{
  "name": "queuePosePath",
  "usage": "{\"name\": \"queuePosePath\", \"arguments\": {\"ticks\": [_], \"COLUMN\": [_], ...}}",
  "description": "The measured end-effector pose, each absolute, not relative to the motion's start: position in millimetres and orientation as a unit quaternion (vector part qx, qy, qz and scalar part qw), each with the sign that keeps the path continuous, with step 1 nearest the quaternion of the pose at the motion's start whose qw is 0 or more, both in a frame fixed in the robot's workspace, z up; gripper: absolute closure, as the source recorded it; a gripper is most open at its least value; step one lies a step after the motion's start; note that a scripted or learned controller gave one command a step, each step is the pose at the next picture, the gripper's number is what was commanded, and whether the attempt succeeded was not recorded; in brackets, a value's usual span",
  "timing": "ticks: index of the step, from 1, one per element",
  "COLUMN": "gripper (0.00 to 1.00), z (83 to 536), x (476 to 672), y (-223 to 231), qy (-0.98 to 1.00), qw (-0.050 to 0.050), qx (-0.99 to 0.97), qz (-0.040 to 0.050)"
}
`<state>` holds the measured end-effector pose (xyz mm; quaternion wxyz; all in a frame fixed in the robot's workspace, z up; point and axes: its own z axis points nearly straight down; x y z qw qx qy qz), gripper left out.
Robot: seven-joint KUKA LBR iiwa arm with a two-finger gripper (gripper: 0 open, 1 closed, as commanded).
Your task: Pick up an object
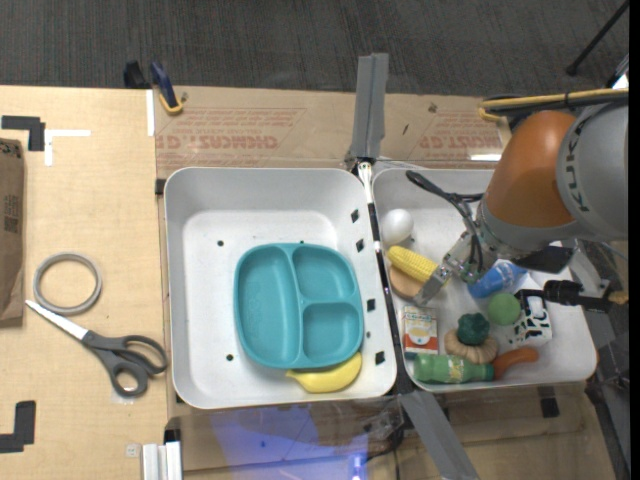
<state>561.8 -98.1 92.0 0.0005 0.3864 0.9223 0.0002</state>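
Nearest the camera, below the hand [436, 286], a green bottle [452, 370] lies on its side along the right bin's [585, 363] front wall, with an orange carrot-like piece [517, 357] just beyond its cap end. A small printed carton [420, 330] sits just below the hand, and to its right a dark green lump [472, 327] rests on a tan ring [470, 345], partly covering it. A light green ball [503, 308] and a black-and-white card [535, 318] lie further right; the card is half hidden.

The hand itself hangs low in the right bin, its tip beside a yellow corn cob [411, 261] and a tan round piece [405, 282] that the cob overlaps. Whether its fingers are spread or closed cannot be made out, and nothing is seen gripped. A blue object [493, 280] right of the hand is partly covered by the wrist.

Left of the hand, the other bin [200, 203] holds a teal divided plate [298, 304] overlapping a banana [328, 375].

Beyond the hand lies a white egg [398, 225]. The grey arm [560, 173] is cut off by the frame.
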Motion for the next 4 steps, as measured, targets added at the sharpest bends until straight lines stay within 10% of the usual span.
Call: {"name": "queuePosePath", "arguments": {"ticks": [1, 2, 3, 4], "gripper": [0.00, 0.00, 0.00, 1.00], "z": [92.1, 92.4, 92.4, 102.3], "x": [527.9, 614.1, 643.0, 642.6], "y": [-112.4, -96.0, -101.3, -101.2], "qy": [0.920, 0.905, 0.887, 0.887], "qw": [0.001, 0.001, 0.001, 0.000], "qx": [0.391, 0.426, 0.463, 0.461], "qz": [-0.0002, -0.0003, -0.0009, -0.0028]}}
